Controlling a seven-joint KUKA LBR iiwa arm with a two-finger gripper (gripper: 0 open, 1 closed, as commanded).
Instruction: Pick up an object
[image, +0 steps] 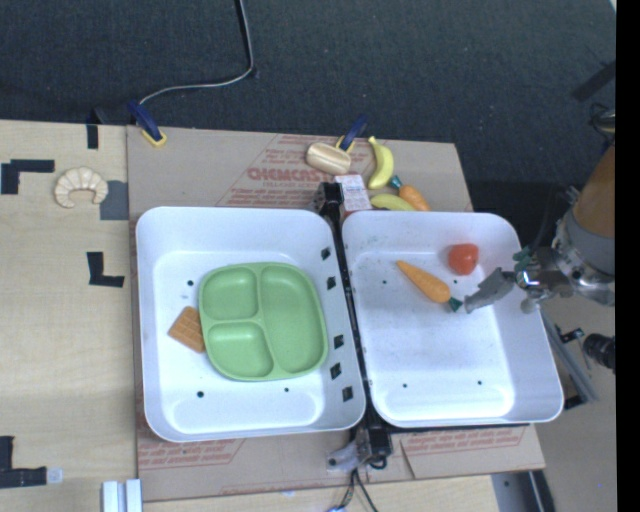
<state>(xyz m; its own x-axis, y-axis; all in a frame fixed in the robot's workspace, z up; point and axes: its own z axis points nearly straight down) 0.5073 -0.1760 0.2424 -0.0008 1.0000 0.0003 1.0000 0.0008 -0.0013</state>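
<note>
An orange carrot (425, 282) lies slantwise in the right bin (450, 400), towards its back. A red tomato (462, 258) sits just behind the carrot's right end. My gripper (472, 299) reaches in over the bin's right wall. Its tip is low, just right of the carrot's thick end and below the tomato. It looks very close to the carrot, but I see nothing held in it. In the left bin (240, 415) a green divided plate (264, 320) partly covers an orange-brown wedge (187, 328) at its left edge.
Behind the bins on the cardboard lie a bread roll (328, 157), a banana (380, 165), a small box (352, 190) and more toy food. A croissant (82, 187) sits on the bench far left. The arm's grey body (590, 250) stands at the right bin's right side.
</note>
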